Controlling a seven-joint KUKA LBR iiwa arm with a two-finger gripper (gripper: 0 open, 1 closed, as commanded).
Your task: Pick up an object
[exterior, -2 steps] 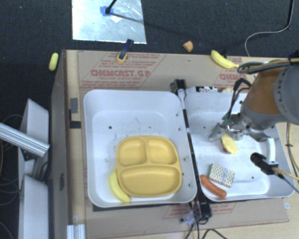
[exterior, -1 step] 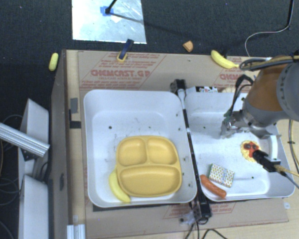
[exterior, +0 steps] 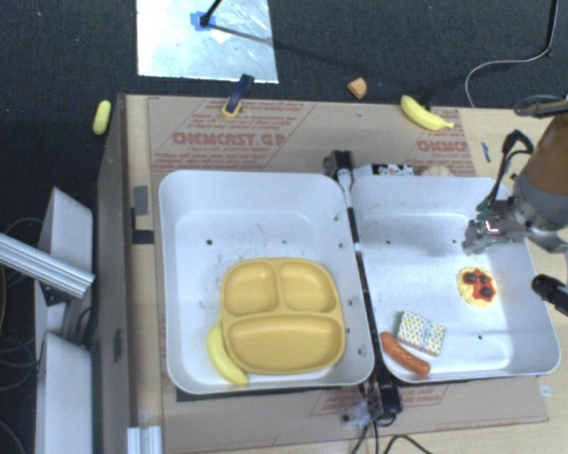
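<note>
Camera view: tool (exterior: 480,235), its opening impossible to tell, hovers above the small round toy pizza (exterior: 477,287), probably lining up a grasp.

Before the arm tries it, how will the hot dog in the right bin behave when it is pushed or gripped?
The hot dog is long and rounded, so it will probably roll if pushed from the side. It looks like a smooth toy, so it may slip between the fingers. It touches the small box, which would likely shift with it.
</note>
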